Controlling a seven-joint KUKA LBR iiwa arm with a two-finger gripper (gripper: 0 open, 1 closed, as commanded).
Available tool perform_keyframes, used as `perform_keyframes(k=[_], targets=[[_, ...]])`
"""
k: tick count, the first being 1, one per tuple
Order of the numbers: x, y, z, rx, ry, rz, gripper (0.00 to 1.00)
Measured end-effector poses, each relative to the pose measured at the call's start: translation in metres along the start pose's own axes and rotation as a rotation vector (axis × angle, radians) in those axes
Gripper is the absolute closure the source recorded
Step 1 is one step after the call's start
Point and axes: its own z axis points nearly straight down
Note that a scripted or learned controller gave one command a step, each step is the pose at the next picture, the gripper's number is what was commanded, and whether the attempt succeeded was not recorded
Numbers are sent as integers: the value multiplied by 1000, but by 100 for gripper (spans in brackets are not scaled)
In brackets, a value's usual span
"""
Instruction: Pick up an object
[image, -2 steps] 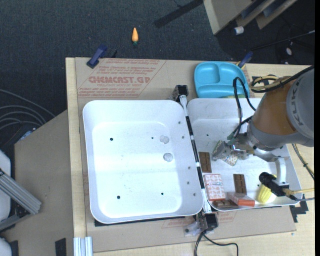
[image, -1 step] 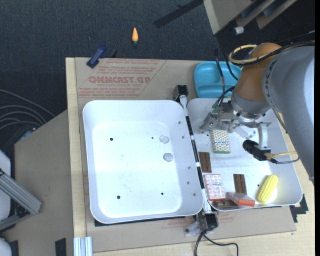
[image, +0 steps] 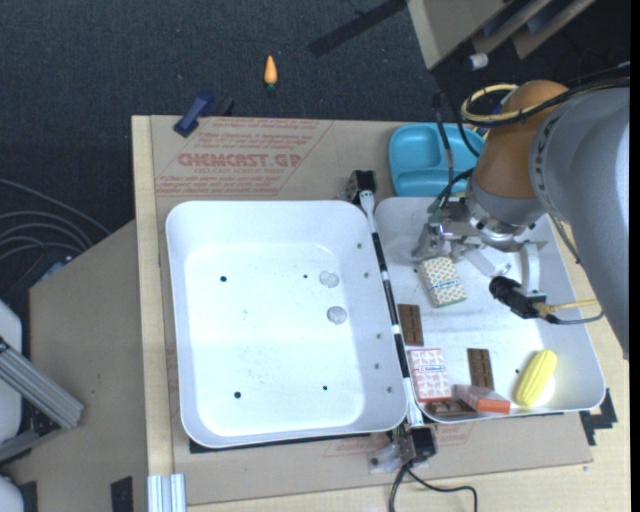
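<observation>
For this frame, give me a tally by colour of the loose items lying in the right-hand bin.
Yellow: 1, the corn-shaped toy
Brown: 2, the bar by the divider and the bar near the front
Red and white: 1, the small box
Cream patterned: 1, the block below the gripper
Orange: 1, the piece at the front rim
Total: 6

1. Bright, even overhead light; the left bin nearly blows out to white.
2. Soft, short shadows under bin rims.
3. The arm at right looks slightly blurred.
4. Dark floor upper left stays grainy.
</observation>
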Motion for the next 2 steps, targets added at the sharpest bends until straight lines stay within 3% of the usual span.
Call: perform_keyframes(k=[1,2], targets=[[65,28,-92,-1,3,0,100],[142,-73,-89,6,2,1,100]])
